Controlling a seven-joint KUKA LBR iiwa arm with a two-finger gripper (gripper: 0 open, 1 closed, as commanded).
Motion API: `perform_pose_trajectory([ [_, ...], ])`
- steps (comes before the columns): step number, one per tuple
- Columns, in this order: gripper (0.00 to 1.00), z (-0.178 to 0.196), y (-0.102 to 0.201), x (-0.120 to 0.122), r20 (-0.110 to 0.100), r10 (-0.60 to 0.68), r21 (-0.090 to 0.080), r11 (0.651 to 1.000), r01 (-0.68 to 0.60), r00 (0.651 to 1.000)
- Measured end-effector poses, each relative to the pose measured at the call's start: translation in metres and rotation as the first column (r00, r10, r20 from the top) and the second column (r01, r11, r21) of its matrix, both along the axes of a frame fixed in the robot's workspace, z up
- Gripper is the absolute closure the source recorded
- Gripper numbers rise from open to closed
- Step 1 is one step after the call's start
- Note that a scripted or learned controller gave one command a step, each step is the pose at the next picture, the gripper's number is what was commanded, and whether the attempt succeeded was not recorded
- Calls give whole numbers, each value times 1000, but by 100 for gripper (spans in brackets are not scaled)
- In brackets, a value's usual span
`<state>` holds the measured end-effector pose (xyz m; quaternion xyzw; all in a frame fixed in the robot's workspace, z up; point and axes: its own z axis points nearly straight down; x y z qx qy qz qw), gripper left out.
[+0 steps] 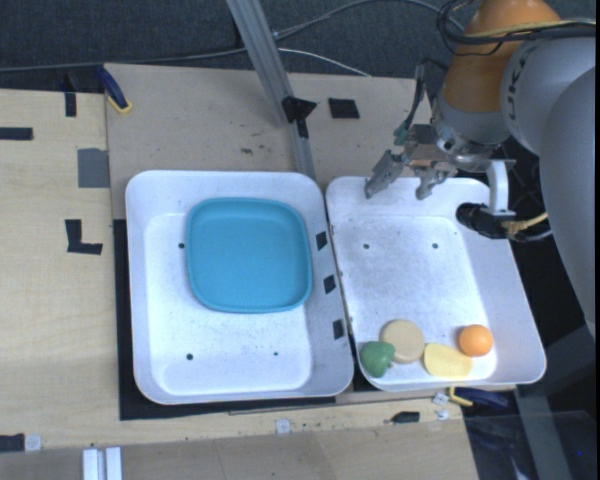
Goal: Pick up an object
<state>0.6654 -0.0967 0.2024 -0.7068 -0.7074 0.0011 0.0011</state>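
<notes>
Two shallow white bins are being carried side by side by the bench (40, 268). The left bin (155, 268) is being occupied by a blue square plate (248, 253), which is lying flat near its middle, a little toward the far edge.

In the right bin (420, 258) four small things are being kept together along the near edge. A green piece (377, 357) is lying closest to the near left corner. Just beside it, a round beige piece (403, 340) is being touched by a yellow piece (446, 361), and an orange ball (475, 340) is resting next to the yellow one, toward the near right corner.

The gripper (400, 185) is being held above the far edge of the right bin, well apart from the four things. Its two fingers are spread wide, and nothing is being held between them. The grey arm (560, 98) with the orange band (495, 43) is reaching in over the far right corner of the bench.
</notes>
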Motion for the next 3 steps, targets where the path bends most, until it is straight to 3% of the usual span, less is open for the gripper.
perform_pose_trajectory([
  [2, 0, -97, -6, 7, 0, 0, 0, 1000, 0, 1000],
  [3, 100, -85, -6, 8, 3, 0, 0, 1000, 0, 1000],
])
